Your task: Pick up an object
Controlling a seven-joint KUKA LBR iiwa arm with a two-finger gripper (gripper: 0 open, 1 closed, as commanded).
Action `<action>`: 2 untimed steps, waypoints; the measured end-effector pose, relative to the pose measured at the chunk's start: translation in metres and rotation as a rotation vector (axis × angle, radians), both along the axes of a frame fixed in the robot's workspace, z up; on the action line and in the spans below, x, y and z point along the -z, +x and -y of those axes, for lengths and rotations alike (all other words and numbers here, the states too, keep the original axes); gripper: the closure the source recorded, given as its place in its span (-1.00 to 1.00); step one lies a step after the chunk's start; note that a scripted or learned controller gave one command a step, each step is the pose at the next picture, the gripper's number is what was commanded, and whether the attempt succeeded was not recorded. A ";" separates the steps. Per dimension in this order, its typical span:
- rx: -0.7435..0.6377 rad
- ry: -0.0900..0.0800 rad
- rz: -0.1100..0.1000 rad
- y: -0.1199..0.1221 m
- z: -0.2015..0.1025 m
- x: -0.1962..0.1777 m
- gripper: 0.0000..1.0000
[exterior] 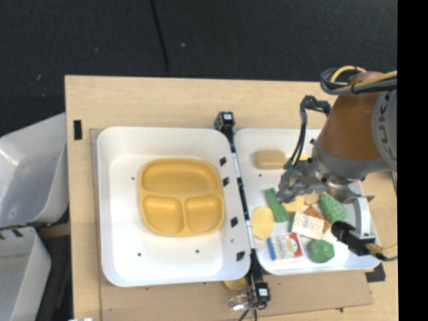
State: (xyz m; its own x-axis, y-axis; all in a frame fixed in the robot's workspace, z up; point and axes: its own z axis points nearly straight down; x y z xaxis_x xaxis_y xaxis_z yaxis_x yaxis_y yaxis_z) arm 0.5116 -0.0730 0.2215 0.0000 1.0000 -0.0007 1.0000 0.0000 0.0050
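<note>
Fingers (289, 191): spread unclear, grip cannot tell | over green block (275, 204) | right bin (249, 146)

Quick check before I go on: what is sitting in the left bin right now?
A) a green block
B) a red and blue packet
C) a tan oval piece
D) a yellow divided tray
D: the yellow divided tray lies alone in the left bin; the green, tan and packet items are all in the right bin.

Even overhead light washes the white bins (107, 179) bright with soft shadows, the surrounding floor (167, 25) stays dim, and the whole frame looks slightly soft.
</note>
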 end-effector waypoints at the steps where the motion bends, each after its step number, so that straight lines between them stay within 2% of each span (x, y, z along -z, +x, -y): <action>1: -0.007 0.001 0.002 -0.003 -0.046 -0.066 1.00; 2: -0.016 0.005 -0.010 -0.024 -0.185 -0.014 1.00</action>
State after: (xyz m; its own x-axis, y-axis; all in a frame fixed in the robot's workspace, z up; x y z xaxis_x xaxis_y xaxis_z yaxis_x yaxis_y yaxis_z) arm 0.4877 0.1115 0.2358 -0.0161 0.9999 0.0040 0.9999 0.0161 -0.0048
